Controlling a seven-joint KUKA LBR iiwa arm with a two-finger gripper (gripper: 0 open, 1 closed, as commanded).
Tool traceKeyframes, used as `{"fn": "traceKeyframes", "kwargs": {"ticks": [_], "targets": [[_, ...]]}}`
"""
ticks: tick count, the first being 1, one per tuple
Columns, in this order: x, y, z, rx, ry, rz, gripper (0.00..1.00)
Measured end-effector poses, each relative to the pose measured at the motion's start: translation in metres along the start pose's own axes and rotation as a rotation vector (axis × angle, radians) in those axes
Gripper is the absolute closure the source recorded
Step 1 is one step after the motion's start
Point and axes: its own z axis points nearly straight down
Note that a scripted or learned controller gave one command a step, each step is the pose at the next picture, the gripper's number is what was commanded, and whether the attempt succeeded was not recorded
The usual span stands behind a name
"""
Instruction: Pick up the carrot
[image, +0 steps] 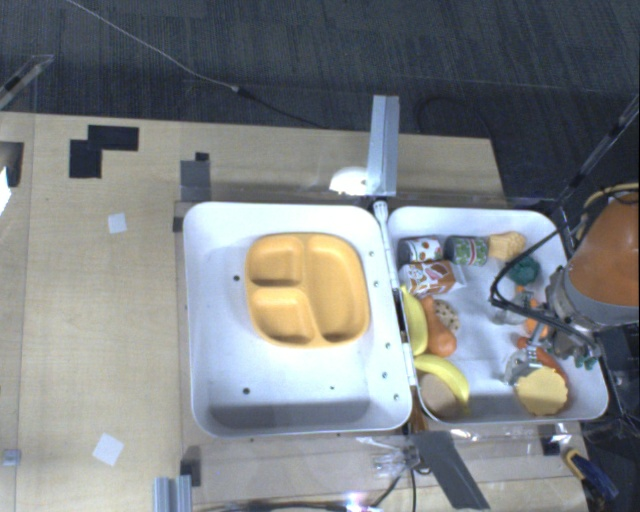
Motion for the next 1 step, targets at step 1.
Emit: {"fn": "traceKeyframes", "kwargs": {"ticks": [1], "targets": [[0.0057,-0.0064,-0.0002,0.000,-0.002,0.234,0.00]]}}
